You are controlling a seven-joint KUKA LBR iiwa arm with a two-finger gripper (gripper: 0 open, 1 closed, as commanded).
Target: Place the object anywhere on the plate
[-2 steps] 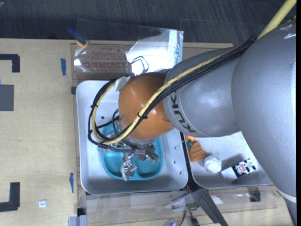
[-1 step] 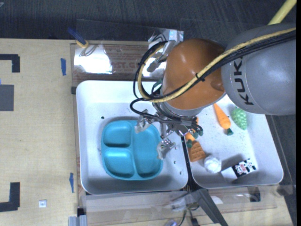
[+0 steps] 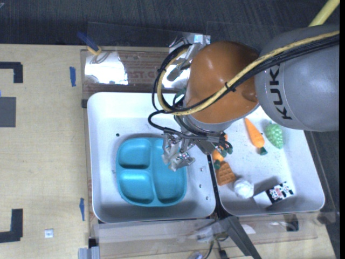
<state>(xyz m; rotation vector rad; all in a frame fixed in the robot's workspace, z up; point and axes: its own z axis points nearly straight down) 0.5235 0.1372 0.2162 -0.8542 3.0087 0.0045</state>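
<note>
Hanging over the right edge of the blue divided plate (image 3: 148,171), the gripper (image 3: 177,156) is pointing down from under the arm's orange band (image 3: 221,82), and its metal fingertips are sitting close together with no clear gap; whether anything is pinched between them is too small and too cluttered to tell. Black and yellow cables are looping around the wrist above it. The plate is lying in the left white bin (image 3: 102,144), with its three compartments showing only blue. The loose objects are all lying in the right white bin (image 3: 310,193), apart from the plate: an orange carrot (image 3: 254,134) is lying tilted near the bin's far side, a green bumpy piece (image 3: 275,135) is sitting just beside it, a brown waffle-like piece (image 3: 225,172) is resting close to the divider between the bins, a small orange item (image 3: 218,156) is lying just above that, a white rounded object (image 3: 243,188) is sitting near the front, and a small black-and-white block (image 3: 280,193) is lying to its right.
</note>
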